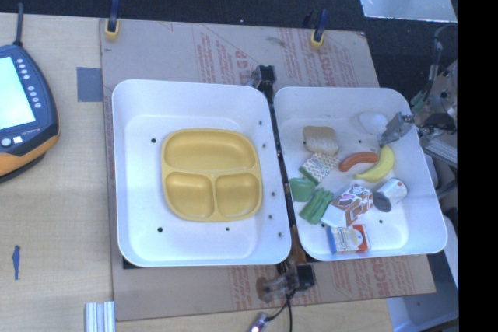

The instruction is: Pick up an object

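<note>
The banana [379, 165] lies in the right bin [424, 241], a smooth yellow plastic-looking crescent whose long axis runs slantwise, one tip up toward the bin's far right corner and the other down toward its middle. Touching the banana's left side is a glossy red sausage [358, 161], lying nearly level. Just below the banana sit a small white cup [392, 190] on its side and a printed carton [354, 204]; further left of the banana are a checkered packet [319, 166], green blocks [311, 200] and a tan, rough bread-like piece [320, 139]. Just above the banana's upper tip hangs the gripper [395, 128], grey metal at the bin's right rim; whether it is open or closed cannot be told, and nothing is seen held. Well left of the banana, the left bin [132, 167] bears a matte yellow three-part tray [210, 173].
</note>
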